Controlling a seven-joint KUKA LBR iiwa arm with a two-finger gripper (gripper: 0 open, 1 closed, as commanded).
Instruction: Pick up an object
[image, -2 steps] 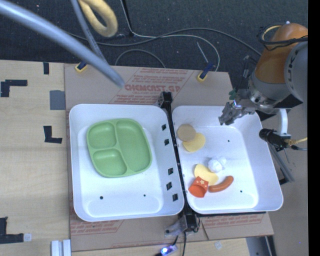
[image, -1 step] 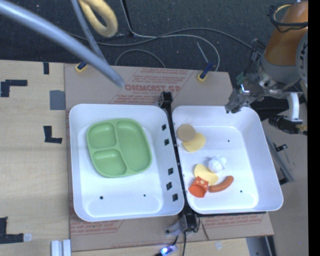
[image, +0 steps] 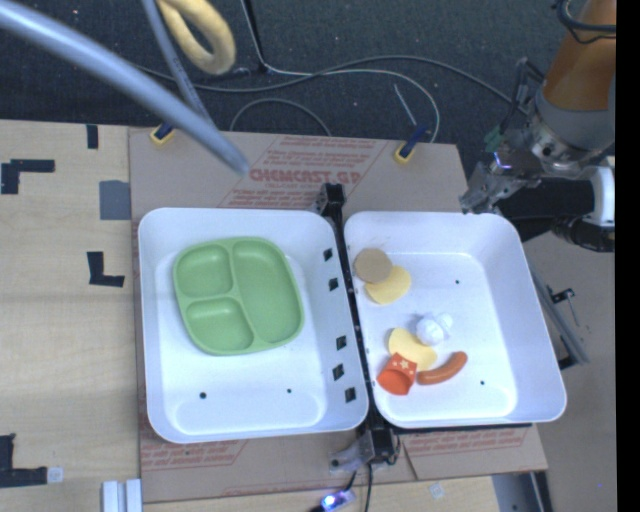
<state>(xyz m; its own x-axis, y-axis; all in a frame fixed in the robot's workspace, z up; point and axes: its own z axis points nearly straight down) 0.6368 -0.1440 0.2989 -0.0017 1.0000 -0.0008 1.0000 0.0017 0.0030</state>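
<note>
- Two shallow white plastic bins: I count a left bin (image: 160, 330) and a right bin (image: 520, 330), touching along the centre divider.
- One light-green three-compartment plastic tray (image: 238, 295), lying flat in the left bin.
- Six small items in the right bin: one round tan disc (image: 373, 265) overlapping one pale yellow round piece (image: 391, 287); one small white lumpy object (image: 433, 327); one yellow curved piece (image: 410, 346); one small red-orange cup (image: 397, 376); one orange-red sausage-shaped toy (image: 442, 369).
- One gripper (image: 478, 197), just outside the right bin's far-right corner, above the bench; I cannot tell its state.
</note>
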